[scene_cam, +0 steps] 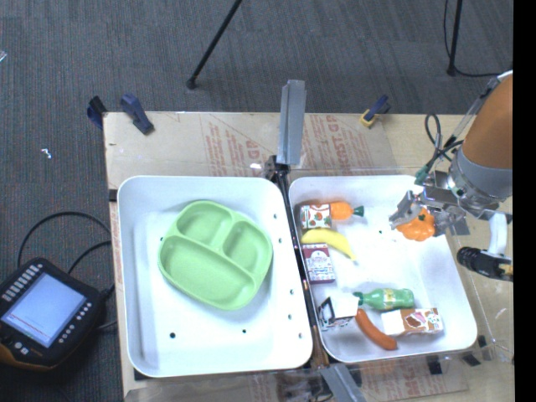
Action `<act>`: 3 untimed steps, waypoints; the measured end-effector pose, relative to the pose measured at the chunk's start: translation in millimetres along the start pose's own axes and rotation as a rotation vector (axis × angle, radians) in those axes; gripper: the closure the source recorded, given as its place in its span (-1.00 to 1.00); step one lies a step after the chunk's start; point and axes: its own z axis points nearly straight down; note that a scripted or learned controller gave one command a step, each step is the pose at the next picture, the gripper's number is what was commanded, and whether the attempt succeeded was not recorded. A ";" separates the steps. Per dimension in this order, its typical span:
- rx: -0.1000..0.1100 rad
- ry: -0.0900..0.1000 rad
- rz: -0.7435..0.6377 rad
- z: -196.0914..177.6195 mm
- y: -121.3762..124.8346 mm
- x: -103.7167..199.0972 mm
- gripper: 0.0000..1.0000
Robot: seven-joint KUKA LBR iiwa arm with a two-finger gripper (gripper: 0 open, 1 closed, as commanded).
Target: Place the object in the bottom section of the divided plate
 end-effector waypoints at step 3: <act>0.002 -0.001 0.188 18.3 -51.8 194.9 1.00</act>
